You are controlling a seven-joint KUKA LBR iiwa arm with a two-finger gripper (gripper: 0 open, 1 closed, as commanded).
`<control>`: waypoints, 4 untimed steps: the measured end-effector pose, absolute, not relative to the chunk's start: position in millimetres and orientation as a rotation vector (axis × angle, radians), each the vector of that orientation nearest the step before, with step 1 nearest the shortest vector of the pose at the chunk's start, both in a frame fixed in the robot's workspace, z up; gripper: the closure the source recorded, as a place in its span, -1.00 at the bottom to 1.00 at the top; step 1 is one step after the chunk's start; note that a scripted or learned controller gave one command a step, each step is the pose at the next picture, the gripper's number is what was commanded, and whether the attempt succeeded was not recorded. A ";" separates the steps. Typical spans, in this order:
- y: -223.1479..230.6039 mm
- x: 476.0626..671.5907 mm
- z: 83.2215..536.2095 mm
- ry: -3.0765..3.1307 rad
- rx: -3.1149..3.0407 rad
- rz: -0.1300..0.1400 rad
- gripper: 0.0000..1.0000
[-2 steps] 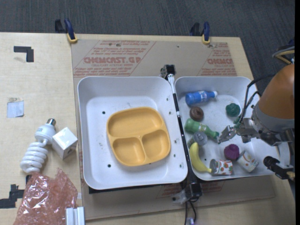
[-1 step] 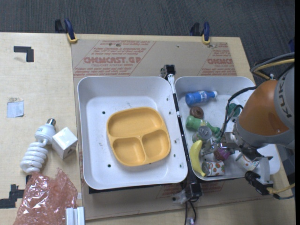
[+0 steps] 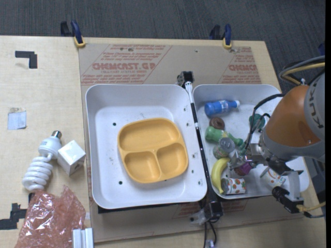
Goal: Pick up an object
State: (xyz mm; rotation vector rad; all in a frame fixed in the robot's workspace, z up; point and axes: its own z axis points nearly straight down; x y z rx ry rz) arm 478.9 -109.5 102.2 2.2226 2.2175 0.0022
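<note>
The right bin (image 3: 269,94) holds several small objects: a blue bottle (image 3: 221,107) at the back, a brown round piece (image 3: 217,123), a green toy (image 3: 217,135), a yellow banana (image 3: 219,172) and a small patterned can (image 3: 234,185) at the front. My gripper (image 3: 242,162) is low in this bin, right of the banana and just above a purple object (image 3: 244,168). The arm's orange band (image 3: 295,119) covers the bin's right side.
In the left bin (image 3: 103,138) lies a yellow divided plate (image 3: 153,150). Left of the bins on the bench lie a spiral light bulb (image 3: 40,165), a white cube (image 3: 71,156) and pink bubble wrap (image 3: 49,218). Two clamps (image 3: 77,35) hold the board's back edge.
</note>
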 end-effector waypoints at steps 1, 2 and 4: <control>-51.3 478.5 192.3 2.221 2.220 0.001 1.00; -2.0 529.9 192.0 2.224 2.219 -0.001 1.00; 3.3 623.8 195.4 2.224 2.218 -0.003 1.00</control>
